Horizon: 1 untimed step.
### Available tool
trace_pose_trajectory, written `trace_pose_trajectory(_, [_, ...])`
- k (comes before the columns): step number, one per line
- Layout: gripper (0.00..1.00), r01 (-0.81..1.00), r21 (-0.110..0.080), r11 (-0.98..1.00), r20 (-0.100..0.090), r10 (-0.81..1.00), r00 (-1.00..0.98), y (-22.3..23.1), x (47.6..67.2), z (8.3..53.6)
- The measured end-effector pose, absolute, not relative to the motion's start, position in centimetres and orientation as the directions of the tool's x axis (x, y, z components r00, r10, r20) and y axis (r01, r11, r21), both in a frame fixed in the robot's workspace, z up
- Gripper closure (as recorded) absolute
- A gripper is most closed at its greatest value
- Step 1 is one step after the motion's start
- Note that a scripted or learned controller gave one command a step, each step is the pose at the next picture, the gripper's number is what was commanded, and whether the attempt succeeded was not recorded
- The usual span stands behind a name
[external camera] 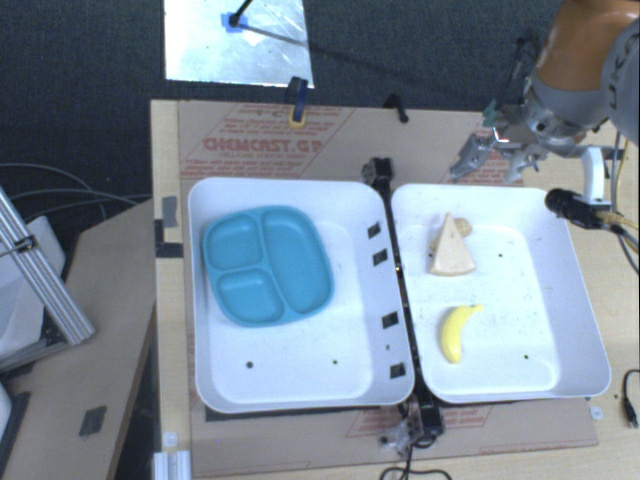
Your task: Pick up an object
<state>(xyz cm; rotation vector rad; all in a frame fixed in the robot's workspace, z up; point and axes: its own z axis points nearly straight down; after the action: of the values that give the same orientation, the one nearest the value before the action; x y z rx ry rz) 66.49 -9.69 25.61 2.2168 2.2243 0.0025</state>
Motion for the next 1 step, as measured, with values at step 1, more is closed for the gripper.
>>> trace_pose_trajectory(1, [0.0,1.0,-0.008,-0.003,0.0,1.0,0.003,-14.66,64.84,15.19])
